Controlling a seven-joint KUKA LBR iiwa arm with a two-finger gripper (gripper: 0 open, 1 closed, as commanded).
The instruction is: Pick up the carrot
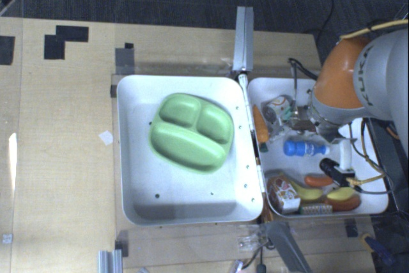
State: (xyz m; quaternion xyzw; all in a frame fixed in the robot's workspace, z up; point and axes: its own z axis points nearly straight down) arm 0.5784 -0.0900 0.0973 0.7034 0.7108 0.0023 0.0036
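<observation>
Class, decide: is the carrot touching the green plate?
Apart. The camera view shows the carrot in the right bin, against its left wall, and the green plate in the left bin.

You have a light wooden bench (57,156) carrying two shallow white bins side by side: the left bin (185,208) and the right bin (377,201), touching along a shared edge with a grey metal rail (243,41) standing at the far end of that seam. On the bare bench top to your left lie black blocky marks (64,41) near the far edge and a small white scrap (105,136) just beside the left bin. Metal brackets (125,61) sit at the left bin's far corner.
</observation>
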